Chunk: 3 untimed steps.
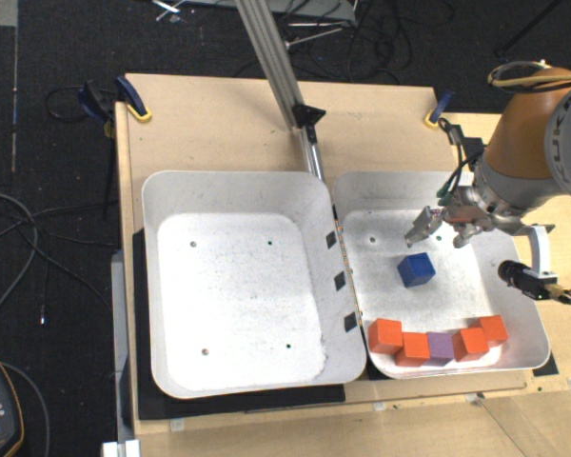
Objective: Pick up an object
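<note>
- The arm [528,150] reaches in from the right, its orange band above the wrist, and hangs over the upper part of the right bin [390,193].
- The gripper [443,230] sits above the bin floor with its two fingers spread apart — one metal finger [422,228] points left and down, the other lies to its right — and nothing is between them.
- A blue cube [416,269] lies on the floor of the right bin, just below and slightly left of the gripper; it seems to be apart from the fingertips, though the slant of the view makes the gap hard to judge.
- Along the near wall of the same bin runs a row of blocks, touching or nearly so: an orange block [385,335] at the left end, a second orange block [415,347], a purple block [441,346], then two more orange blocks [482,336] at the right end.
- The blue cube stands well apart from that row — alone in the middle of the bin.
- The left bin [171,193] lies beside the right one, their inner edges overlapping.
- Both bins rest on a pale wooden bench [219,122].
</note>
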Tool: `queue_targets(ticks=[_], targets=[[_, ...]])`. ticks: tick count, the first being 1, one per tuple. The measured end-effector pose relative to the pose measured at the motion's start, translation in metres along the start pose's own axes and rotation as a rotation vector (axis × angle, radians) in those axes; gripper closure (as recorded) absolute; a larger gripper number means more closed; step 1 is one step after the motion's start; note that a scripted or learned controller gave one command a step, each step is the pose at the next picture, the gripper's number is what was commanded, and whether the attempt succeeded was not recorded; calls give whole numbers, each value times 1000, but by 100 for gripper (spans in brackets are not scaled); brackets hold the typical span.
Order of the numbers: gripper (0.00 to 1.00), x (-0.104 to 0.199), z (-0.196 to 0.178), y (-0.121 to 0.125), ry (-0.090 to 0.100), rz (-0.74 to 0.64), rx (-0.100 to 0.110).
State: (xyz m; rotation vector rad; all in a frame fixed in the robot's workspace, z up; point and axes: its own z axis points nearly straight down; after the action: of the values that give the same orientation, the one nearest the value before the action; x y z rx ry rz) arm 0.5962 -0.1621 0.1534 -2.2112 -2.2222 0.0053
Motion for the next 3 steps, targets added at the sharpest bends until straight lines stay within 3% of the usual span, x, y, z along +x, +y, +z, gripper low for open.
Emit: queue_targets(ticks=[1,2,3], targets=[[0,35,61,0,-3,-1,-6],[0,39,58,-32,-3,6,-6],[100,39,48,-31,-3,6,-8]])
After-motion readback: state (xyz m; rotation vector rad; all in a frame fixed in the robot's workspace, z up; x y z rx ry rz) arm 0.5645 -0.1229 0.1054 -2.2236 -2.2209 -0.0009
